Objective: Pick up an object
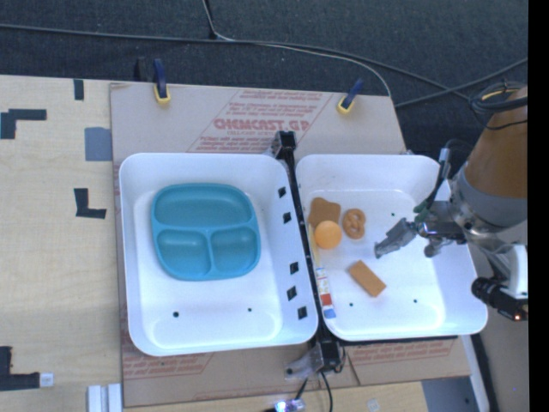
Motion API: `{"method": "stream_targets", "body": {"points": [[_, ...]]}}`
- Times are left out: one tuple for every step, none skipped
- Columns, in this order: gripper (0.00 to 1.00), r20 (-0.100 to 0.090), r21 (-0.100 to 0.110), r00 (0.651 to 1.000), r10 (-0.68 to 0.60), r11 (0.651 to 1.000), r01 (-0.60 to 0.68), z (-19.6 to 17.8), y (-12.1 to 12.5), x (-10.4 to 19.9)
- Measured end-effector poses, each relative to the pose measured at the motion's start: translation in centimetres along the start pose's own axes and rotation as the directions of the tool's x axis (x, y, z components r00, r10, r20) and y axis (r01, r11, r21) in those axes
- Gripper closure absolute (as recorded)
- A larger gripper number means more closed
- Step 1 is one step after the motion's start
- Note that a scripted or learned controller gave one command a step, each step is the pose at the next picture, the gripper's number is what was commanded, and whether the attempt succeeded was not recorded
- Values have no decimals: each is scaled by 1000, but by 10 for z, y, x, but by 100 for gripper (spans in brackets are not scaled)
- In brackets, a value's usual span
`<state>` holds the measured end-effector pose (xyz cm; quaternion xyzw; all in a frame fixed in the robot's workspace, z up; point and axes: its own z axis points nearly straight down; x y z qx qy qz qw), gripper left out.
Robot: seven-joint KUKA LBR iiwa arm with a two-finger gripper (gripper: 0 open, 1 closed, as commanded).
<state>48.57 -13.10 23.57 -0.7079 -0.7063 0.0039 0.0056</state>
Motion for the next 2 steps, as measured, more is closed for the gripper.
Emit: {"method": "stream_targets", "body": {"points": [[0, 2, -11, 1000, -4, 1000, 4, -6, 2, 0], [0, 1, -6, 1000, -3, 1000, 3, 58, 7, 2]]}}
